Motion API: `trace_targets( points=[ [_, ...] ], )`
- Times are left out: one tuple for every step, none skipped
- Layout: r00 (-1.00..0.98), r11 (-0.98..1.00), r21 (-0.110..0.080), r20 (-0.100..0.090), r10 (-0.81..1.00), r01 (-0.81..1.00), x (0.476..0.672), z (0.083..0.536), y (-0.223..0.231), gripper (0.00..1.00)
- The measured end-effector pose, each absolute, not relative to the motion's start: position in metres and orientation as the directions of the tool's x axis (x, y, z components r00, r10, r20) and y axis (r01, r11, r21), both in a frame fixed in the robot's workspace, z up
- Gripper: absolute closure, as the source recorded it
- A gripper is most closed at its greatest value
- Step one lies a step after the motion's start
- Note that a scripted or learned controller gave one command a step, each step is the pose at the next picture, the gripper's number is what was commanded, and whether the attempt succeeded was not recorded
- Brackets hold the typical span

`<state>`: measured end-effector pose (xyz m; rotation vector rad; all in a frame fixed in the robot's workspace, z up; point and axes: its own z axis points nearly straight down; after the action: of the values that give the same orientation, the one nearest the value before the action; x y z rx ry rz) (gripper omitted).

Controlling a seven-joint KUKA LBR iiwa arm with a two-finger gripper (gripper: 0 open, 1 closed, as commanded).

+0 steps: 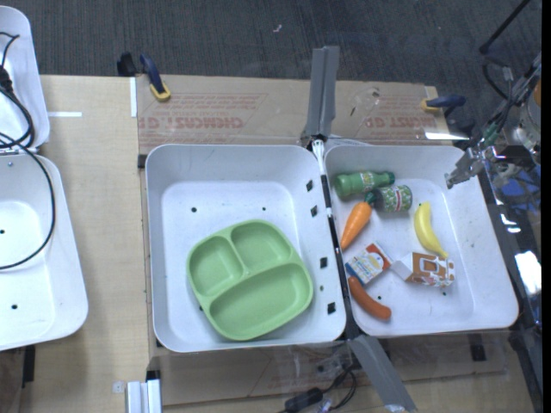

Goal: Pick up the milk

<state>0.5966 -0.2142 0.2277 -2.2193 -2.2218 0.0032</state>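
Where right bin (504, 312) floor nears its front right corner, milk (426, 269) lies on its side, white carton with orange print. Banana (428, 228) just behind milk, nearly touching. Small blue-and-red carton (368, 263) just left of milk; sausage (370, 300) left and forward of it. Carrot (355, 223) and two green bottles (365, 181) further behind and left. Gripper (461, 170) well behind milk, over bin's far right rim, apart from everything; whether parted or closed, cannot tell. Green divided plate (250, 280) far left of milk, in left bin (172, 179).
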Motion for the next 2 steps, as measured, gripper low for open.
trace_targets(
  points=[
    [0.018,-0.018,0.007,0.000,1.000,1.000,0.487,0.114,-0.188,0.00],
    [-0.093,0.093,0.031,-0.019,0.995,0.995,0.486,0.106,-0.173,0.00]
  ],
)
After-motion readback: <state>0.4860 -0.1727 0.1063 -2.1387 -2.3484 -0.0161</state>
